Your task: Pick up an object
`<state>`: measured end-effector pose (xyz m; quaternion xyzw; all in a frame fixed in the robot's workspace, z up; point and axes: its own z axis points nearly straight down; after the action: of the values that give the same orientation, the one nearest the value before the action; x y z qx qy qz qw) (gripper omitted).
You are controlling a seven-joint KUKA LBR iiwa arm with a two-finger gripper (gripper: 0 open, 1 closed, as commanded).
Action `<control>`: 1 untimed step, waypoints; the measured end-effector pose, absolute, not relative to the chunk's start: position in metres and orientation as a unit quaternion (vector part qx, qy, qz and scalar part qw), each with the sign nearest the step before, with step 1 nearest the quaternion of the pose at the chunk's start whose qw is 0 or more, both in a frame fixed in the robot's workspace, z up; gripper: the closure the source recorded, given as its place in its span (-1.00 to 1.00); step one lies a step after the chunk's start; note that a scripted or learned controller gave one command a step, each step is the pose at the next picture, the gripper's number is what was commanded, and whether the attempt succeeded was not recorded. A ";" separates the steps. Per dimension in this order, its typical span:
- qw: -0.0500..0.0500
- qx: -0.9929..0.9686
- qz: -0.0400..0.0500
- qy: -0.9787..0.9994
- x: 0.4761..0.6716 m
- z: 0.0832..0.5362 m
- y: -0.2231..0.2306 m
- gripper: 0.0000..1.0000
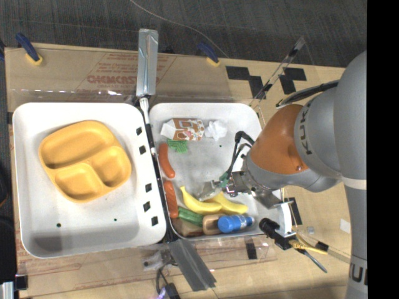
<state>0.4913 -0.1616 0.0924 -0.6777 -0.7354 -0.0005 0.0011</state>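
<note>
Counting bananas: two (198,202) lower centre.
Sausages: two (166,161).
Yellow tray: one (84,159) left.
Pincer (223,185): state unclear.

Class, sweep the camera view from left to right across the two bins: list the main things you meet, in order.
Yellow divided tray → two sausages along the right bin's left wall → bananas → blue bottle → gripper and the arm's orange band.
</note>
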 end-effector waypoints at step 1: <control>0.000 -0.676 0.000 -0.737 0.492 0.103 -0.162 1.00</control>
<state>0.4922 -0.1624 0.1027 -0.6762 -0.7367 -0.0002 0.0003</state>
